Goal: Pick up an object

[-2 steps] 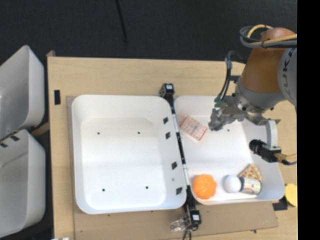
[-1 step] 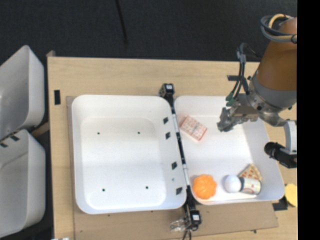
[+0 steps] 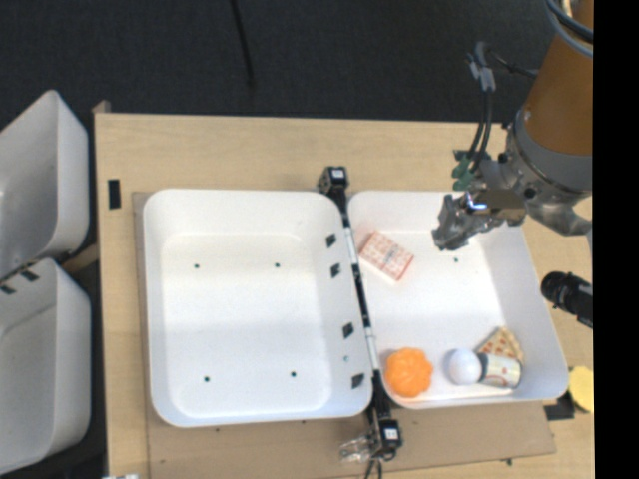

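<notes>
The end effector [image 3: 457,226] is hovering over the right bin [image 3: 519,267]; whether it is open or closed cannot be told. The nearest object, a pink patterned packet [image 3: 385,255], is lying at its 8 o'clock, its long axis running 10-to-4 o'clock, near the bin divider.

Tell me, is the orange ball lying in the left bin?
No, the orange ball lies in the right bin, near its front edge, close to the divider between the two bins.
</notes>
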Tool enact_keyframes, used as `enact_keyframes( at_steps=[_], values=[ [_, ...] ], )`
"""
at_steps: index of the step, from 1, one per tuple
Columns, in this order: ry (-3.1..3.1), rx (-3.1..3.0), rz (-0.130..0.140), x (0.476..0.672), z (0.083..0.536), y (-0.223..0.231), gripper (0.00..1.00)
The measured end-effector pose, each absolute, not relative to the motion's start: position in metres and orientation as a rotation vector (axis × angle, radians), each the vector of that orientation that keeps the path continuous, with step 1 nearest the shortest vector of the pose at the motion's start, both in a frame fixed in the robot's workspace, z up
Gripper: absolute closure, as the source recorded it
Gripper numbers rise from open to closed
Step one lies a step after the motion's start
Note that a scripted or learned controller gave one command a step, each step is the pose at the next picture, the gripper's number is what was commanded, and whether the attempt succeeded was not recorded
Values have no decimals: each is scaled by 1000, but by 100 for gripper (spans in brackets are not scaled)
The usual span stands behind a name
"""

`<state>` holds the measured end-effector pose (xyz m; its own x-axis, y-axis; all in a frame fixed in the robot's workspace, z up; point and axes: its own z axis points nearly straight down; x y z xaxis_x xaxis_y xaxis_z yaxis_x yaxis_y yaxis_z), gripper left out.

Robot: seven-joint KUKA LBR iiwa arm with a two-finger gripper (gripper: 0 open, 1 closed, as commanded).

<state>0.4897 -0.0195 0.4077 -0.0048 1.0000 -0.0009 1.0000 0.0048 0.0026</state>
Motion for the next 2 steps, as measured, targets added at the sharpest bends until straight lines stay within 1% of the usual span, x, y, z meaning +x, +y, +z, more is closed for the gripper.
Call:
enact_keyframes(
  at_steps=[1,2],
  values=[
    [2226,2214,3,490,423,35,100],
    [2223,2217,1,490,397,55,100]
  ],
)
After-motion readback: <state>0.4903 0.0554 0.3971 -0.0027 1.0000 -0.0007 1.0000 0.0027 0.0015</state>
